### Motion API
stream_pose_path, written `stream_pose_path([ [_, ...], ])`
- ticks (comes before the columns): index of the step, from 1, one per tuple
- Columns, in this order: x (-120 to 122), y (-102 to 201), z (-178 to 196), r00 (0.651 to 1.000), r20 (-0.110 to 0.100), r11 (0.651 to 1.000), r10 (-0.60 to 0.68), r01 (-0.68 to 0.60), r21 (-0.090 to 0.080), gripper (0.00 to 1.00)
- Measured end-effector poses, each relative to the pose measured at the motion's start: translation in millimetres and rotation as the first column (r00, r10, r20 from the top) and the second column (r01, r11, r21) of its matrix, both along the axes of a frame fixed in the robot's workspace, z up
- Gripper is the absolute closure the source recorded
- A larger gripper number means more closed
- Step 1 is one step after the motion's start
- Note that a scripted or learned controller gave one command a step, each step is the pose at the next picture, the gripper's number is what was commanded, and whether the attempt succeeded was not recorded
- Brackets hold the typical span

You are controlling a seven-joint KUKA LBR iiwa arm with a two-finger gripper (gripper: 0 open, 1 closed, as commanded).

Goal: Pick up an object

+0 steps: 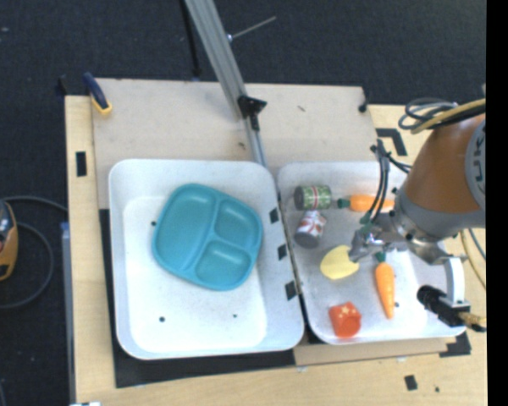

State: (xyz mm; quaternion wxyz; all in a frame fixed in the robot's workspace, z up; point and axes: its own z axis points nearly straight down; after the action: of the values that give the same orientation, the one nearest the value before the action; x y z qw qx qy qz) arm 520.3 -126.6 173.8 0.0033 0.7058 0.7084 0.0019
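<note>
A: What was on the left side of the bench?

B: The left bin (135, 311) held a turquoise divided plate (207, 236), lying flat and a little turned. Nothing else was lying in that bin.

A: And the right bin (423, 332)?

B: Near its left wall lay a green can (312, 197) on its side, and just below it a small grey-and-red can (310, 226). Lower, a yellow lemon-like fruit (339, 265) and a red tomato-like piece (345, 320). To the right lay a carrot (385, 289), and a second orange carrot (364, 202) near the top, partly hidden by the arm.

A: Where was the gripper (361, 248)?

B: It hung low, just beside the yellow fruit, at its upper right edge. I could not tell how its claw stood; the view was too small and blurred there.

A: What might go wrong?

B: I think the round fruit could roll away if one side touched it first. The carrot also lay near, so the claw could push it or catch both.
</note>
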Motion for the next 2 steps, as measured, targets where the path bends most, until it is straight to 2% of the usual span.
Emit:
stream_pose_path([
  [1, 1.9, -1.1, 32.6, 1.0, -0.001, 1.0, 0.0, 0.0, 0.0, 1.0],
  [2, 7.0, 45.8, 32.3, 1.0, -0.005, 1.0, 0.004, -0.004, 0.003, 1.0],
])
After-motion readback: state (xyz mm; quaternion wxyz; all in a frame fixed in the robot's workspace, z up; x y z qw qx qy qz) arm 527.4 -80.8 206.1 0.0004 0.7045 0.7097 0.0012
